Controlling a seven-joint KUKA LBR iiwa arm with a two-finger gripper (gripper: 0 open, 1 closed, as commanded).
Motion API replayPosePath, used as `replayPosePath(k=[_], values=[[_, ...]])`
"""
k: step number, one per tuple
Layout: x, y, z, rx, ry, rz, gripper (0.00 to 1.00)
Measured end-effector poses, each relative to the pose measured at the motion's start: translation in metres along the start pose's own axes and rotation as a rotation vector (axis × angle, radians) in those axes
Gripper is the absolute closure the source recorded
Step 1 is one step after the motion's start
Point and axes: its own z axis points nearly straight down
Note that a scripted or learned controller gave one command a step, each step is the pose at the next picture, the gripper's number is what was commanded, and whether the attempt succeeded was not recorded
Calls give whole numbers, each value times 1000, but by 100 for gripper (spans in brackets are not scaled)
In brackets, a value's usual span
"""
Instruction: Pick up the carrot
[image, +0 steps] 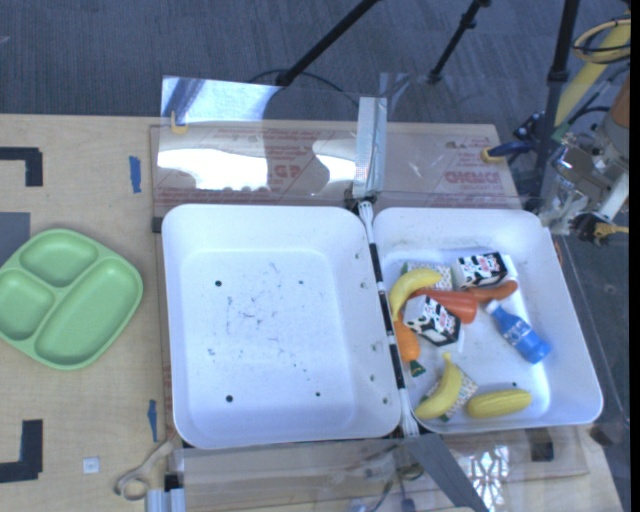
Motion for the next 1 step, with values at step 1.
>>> replayPosePath(k=[1], values=[[7, -8, 84, 3, 0, -212, 100]])
